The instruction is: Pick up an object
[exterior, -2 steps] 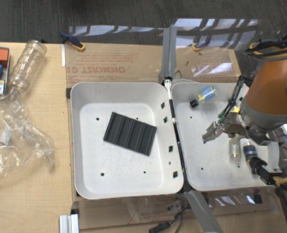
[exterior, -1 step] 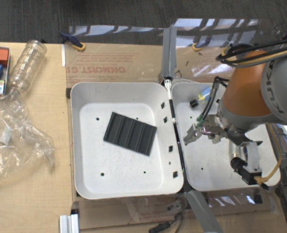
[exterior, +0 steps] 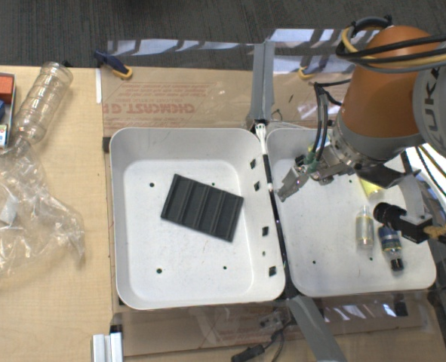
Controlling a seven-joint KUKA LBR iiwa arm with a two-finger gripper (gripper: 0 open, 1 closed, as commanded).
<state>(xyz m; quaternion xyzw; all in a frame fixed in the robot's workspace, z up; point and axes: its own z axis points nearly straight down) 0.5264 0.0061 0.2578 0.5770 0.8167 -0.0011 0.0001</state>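
Claw (exterior: 289,187) near divider — dark slab (exterior: 202,207) apart.

A dark ribbed slab (exterior: 202,207) lies tilted in the left bin (exterior: 124,225) (the gripper (exterior: 292,181) hangs above the right bin (exterior: 321,270), beside small bottles (exterior: 366,228)).

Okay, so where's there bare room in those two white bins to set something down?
Left bin: bare floor all around the dark ribbed panel, widest along the near edge. Right bin: free at its near-left corner; crowded farther back under the gripper and rightward around the small bottles.
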